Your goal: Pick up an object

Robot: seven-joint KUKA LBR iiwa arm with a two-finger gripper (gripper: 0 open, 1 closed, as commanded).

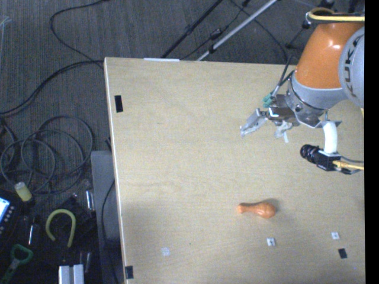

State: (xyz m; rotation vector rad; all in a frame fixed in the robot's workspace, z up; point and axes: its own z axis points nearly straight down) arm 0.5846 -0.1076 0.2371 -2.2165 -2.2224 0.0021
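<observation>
Object: orange pear-shaped object [258,209] is lying on the tabletop [177,158], lower centre-right of the frame.
Pincer: pincer [265,130] is hovering upper right, well apart from it, fingers spread and gripping nothing.

The worktop [177,147] looks like pale matt wood, the orange object [258,209] smooth, and the tool [264,127] dull grey metal.
</observation>
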